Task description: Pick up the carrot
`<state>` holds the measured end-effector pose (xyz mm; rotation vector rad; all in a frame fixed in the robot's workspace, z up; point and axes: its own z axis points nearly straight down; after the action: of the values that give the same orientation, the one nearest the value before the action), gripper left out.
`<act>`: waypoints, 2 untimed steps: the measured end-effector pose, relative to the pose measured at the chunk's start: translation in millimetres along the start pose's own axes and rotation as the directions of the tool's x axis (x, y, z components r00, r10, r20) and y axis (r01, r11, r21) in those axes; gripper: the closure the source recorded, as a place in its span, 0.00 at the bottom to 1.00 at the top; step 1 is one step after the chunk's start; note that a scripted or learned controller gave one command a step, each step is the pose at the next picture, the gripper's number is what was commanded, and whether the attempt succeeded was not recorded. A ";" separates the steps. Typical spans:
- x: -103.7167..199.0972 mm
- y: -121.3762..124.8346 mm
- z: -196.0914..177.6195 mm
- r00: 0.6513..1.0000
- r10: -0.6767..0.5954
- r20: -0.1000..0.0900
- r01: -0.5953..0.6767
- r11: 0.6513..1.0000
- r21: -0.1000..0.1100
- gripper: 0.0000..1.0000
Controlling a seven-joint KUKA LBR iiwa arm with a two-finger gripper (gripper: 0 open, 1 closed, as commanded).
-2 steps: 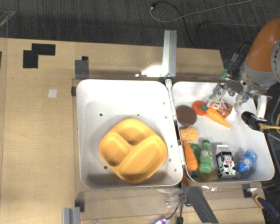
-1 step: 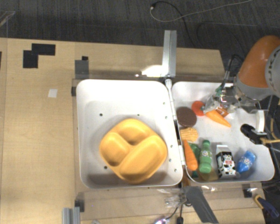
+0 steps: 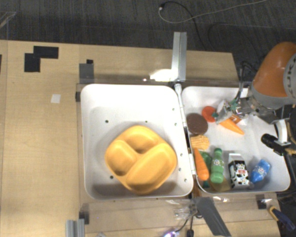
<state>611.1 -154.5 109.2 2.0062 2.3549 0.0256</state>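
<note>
1. Location: two carrot-like items lie in the right bin [image 3: 284, 184]. One carrot [image 3: 202, 166], orange with a green top, lies at the bin's left wall beside a green bottle [image 3: 217, 166]. An orange wedge [image 3: 232, 125], possibly a second carrot, lies further up the bin.
2. Progress: neither item is lifted; both rest on the bin floor. The pick is judged not yet achieved.
3. Jaws [image 3: 233, 109]: positioned low over the upper part of the right bin, just beside the orange wedge and near a red tomato [image 3: 209, 113]. Their opening cannot be told from this angle, and nothing is visibly held.
4. Remaining: close on the target, lift clear.
5. Left bin [image 3: 89, 132]: holds a yellow divided dish [image 3: 140, 158], not involved.
</note>
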 end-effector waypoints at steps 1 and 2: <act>2.8 3.2 0.1 0.994 0.105 0.000 -0.105 0.994 -0.004 0.00; 36.4 -5.8 9.6 0.995 0.103 -0.013 -0.103 0.995 0.014 0.00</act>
<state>600.1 -119.7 98.4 2.1388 2.2625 0.0275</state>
